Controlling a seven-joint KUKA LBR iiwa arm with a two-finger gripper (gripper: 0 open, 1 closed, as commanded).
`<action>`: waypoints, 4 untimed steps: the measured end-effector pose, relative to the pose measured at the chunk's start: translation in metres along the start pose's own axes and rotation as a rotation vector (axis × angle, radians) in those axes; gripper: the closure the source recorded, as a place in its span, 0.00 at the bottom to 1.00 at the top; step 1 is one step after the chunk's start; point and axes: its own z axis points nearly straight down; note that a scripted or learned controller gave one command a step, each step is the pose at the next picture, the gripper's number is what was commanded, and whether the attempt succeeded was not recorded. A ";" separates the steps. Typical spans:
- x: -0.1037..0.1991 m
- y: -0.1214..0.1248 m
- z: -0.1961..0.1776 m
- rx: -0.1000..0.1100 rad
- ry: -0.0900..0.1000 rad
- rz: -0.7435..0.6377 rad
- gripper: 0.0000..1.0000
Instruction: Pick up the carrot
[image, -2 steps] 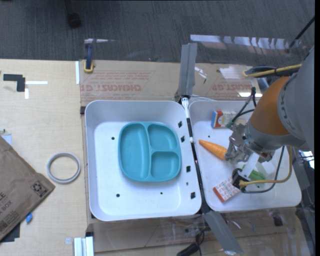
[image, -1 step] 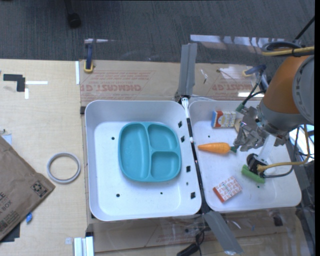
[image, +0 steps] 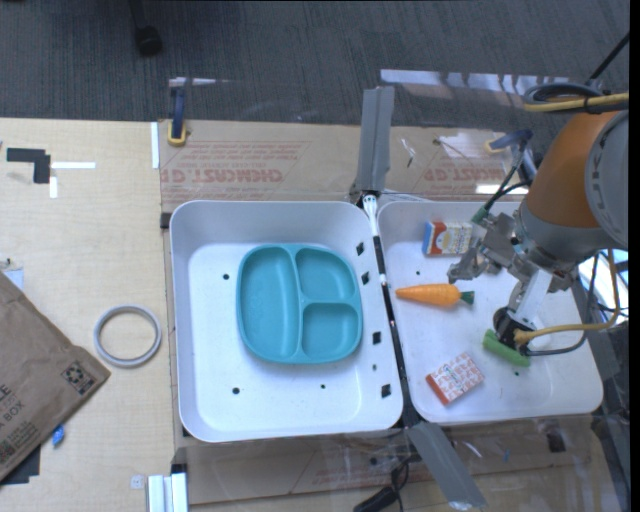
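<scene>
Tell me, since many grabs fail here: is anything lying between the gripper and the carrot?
Nothing visible. The carrot lies alone on the right bin's floor, and the gripper sits just above its leafy end. The small box lies farther back, off to the side.

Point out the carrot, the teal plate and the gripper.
carrot (image: 430, 294): camera view, middle of its orange body.
teal plate (image: 262, 300): camera view, floor of its big left compartment.
gripper (image: 472, 266): camera view, midway between its fingertips.
</scene>
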 end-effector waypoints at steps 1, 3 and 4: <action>0.000 0.001 -0.008 0.002 -0.002 -0.002 1.00; 0.003 -0.013 0.001 0.002 0.000 -0.103 0.00; 0.003 -0.013 0.001 0.002 0.000 -0.103 0.00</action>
